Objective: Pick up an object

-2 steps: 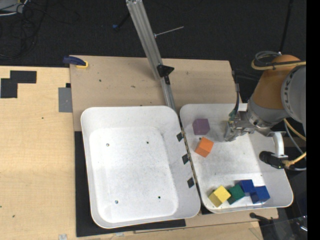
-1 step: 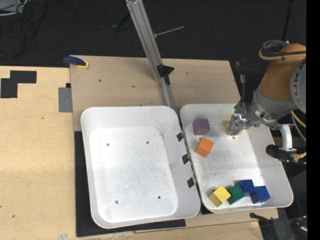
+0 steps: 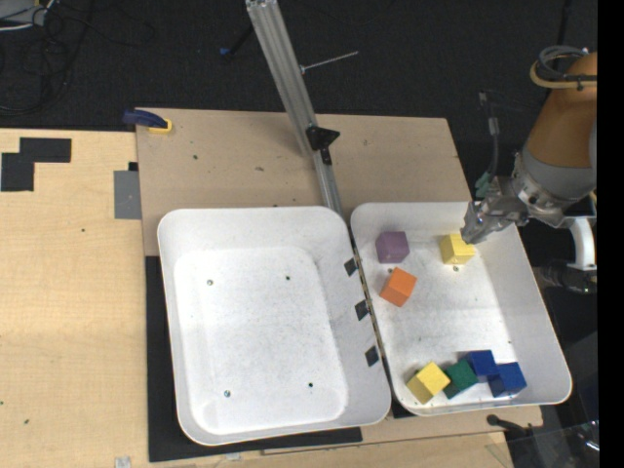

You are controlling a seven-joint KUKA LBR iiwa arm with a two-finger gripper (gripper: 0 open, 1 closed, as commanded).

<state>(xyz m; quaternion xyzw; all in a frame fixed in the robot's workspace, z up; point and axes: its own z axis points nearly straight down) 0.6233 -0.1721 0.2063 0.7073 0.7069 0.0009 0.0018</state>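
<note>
My gripper (image 3: 477, 224) hangs over the far right part of the right bin (image 3: 541, 305), at the end of the grey arm with its orange band (image 3: 564, 125). A small yellow cube (image 3: 456, 250) lies just below and left of the gripper tip, touching it or nearly so. Whether the cube is gripped is not visible. A purple cube (image 3: 392, 246) and an orange cube (image 3: 398, 287) lie to the left of it in the same bin. At the near edge of that bin sit another yellow cube (image 3: 427, 382), a green block (image 3: 460, 376) and two blue blocks (image 3: 481, 364) (image 3: 506, 378).
The left bin (image 3: 185, 232) stands beside the right one, with black clips (image 3: 361, 308) along the shared rim. A slanted aluminium rail (image 3: 292, 96) rises from behind the bins. A blue and yellow clamp (image 3: 146, 120) sits at the board's far left corner.
</note>
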